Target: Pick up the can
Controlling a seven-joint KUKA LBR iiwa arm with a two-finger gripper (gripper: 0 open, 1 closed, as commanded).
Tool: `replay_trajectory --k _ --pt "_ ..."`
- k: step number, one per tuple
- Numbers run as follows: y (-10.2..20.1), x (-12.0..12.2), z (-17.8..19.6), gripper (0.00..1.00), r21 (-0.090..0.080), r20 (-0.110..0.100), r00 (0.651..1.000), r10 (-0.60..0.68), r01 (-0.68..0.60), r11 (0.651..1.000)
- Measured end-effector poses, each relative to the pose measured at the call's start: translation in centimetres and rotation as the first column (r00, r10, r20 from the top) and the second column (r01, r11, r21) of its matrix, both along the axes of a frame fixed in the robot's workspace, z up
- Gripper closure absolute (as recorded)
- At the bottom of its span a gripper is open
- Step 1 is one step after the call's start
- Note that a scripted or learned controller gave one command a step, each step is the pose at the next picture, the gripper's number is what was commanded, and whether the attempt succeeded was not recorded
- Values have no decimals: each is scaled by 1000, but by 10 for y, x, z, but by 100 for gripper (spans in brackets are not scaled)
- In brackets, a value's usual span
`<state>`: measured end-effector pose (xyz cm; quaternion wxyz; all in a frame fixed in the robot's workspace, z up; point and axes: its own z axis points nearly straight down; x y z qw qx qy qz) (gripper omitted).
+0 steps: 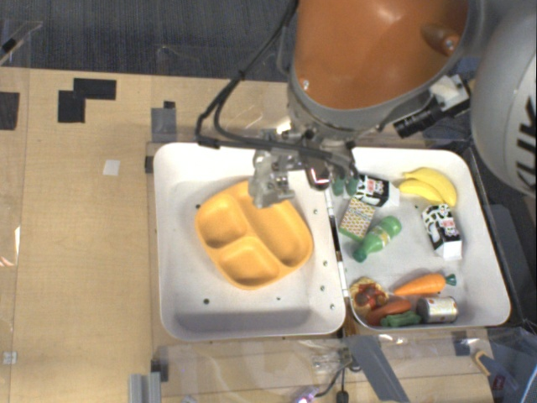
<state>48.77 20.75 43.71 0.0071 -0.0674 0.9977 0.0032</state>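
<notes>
The can (437,310) is small and silver with dark ends. It lies on its side near the front right corner of the right bin (487,250), just below a carrot (419,285). My gripper (271,181) hangs over the left bin (180,217), above the far right edge of a yellow divided plate (252,238). It is well away from the can, to the can's upper left, and nothing shows in its grasp. The orange band and grey wrist hide the bins' far rims.
The right bin also holds bananas (430,185), a cow-print carton (441,227), a second cow-print pack (370,191), a patterned box (357,218), a green bottle (377,235) and a red-brown food piece (370,295) left of the can. Black cables (220,107) trail by the wrist.
</notes>
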Motion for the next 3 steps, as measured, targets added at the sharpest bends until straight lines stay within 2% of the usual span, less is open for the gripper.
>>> replay_trajectory --k 1,2,3 --pt "10 20 0 100 1 -3 975 -223 223 975" --pt "28 89 -1 100 0 -3 983 -183 183 983" --pt "28 127 0 100 0 -1 999 -50 50 999"
